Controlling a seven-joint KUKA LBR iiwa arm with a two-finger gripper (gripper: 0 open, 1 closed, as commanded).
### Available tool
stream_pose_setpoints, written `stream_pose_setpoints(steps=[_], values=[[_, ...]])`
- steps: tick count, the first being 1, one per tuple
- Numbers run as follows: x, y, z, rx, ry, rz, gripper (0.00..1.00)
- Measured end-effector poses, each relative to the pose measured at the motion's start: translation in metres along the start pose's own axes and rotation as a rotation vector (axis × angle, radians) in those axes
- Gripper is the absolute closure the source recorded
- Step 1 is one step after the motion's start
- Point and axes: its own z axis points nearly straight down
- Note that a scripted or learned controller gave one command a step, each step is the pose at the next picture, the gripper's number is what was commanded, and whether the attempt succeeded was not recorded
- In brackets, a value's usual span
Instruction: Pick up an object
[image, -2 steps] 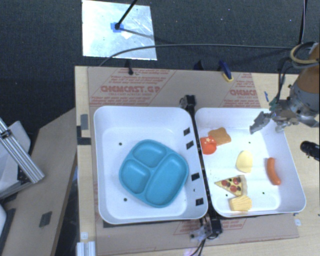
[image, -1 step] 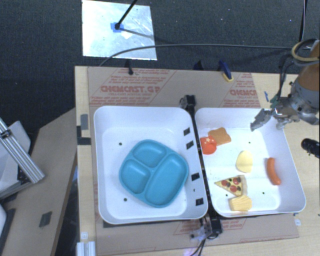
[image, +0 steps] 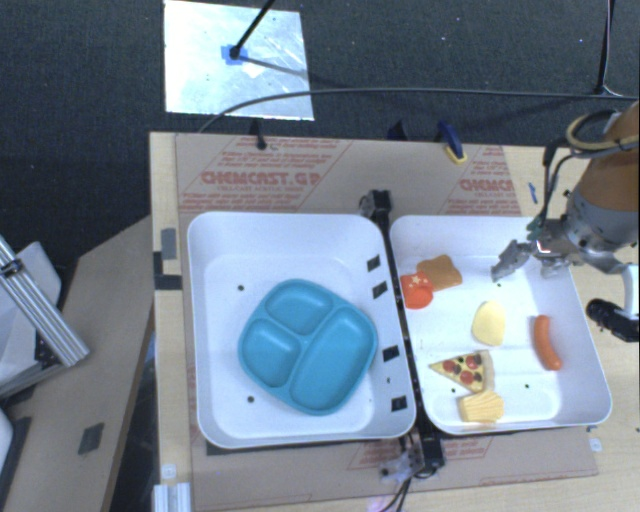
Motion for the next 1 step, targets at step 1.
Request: stream_pose_setpoints(steps=[1], values=[[-0.0065, -0.0033, 0.0446, 0.001, 0.000, 0.000, 0.00]])
